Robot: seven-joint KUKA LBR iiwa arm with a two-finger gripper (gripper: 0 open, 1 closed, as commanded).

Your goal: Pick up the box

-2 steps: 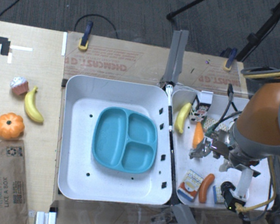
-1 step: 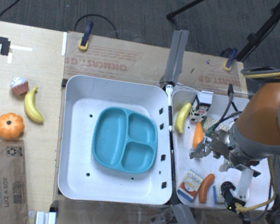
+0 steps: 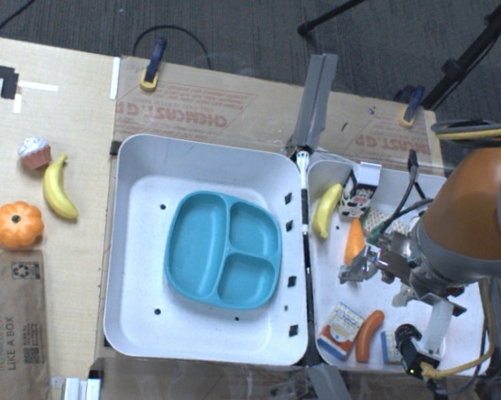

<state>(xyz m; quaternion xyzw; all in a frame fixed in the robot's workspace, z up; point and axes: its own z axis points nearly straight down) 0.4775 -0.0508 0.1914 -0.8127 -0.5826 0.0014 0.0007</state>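
Your gripper [image 3: 380, 268], grip state unclear, hangs above the right bin [image 3: 480, 342]. A carrot [image 3: 356, 242] lies beside it; below, a hot dog [image 3: 368, 336] flanks the upright-pointing box [image 3: 339, 330].

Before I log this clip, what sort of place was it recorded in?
Probably a robotics lab bench set up for pick-and-place trials. Two white bins sit on cardboard held by clamps, toy food such as a banana and a small box lies about, and camera-stand legs stand behind.
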